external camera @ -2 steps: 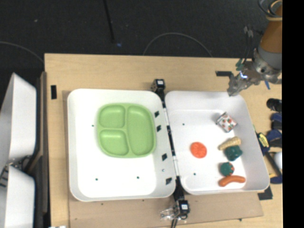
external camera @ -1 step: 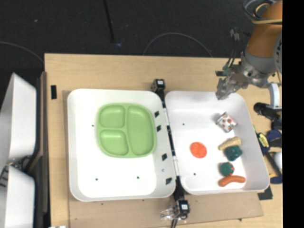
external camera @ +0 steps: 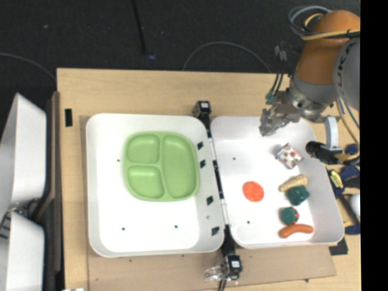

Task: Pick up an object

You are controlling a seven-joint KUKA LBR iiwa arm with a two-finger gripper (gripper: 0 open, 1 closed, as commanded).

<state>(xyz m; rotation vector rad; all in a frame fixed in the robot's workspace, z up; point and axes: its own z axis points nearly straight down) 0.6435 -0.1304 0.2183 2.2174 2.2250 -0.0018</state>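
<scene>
In the right bin [external camera: 242,139] we saw six small objects lying apart: a white patterned cube [external camera: 289,155], an orange disc [external camera: 253,191], a tan piece [external camera: 293,183], two dark green lumps [external camera: 297,194] [external camera: 288,214] and an orange sausage-like piece [external camera: 296,229].

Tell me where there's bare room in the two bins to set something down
The right white bin has bare floor along its left side, between the centre divider and the flat orange disc. Its right side is crowded: patterned cube, tan piece, two dark green lumps, orange sausage shape. In the left white bin, bare margins border the green divided plate.
</scene>
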